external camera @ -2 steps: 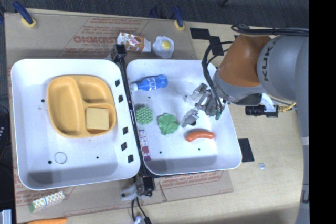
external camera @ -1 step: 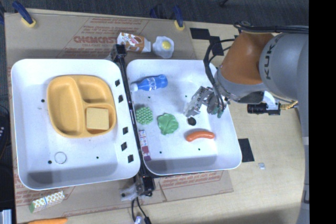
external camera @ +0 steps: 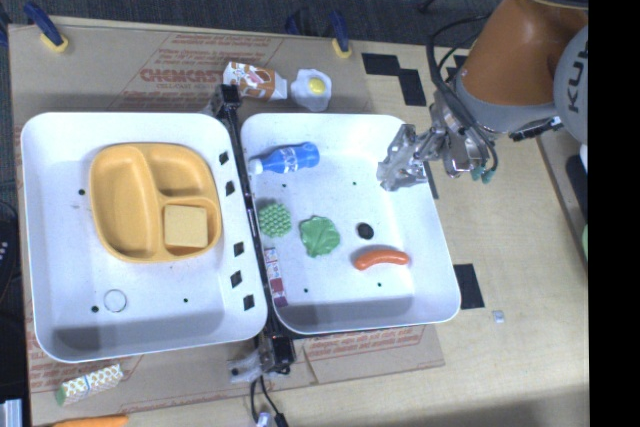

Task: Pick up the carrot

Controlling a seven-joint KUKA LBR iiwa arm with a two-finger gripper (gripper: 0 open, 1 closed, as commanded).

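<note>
The metal two-finger gripper [external camera: 402, 165] (jaw state unclear) hovers at the right white bin's [external camera: 300, 313] right edge, the small orange carrot [external camera: 381, 258] lying crosswise nearer the front edge.

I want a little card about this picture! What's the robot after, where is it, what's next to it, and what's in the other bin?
target: carrot, orange, lying in the right bin
gripper: above the right bin's far right side, apart from the carrot
near carrot: small dark thing, green leaf
also in right bin: blue bottle, green ball
left bin: yellow tray
</note>
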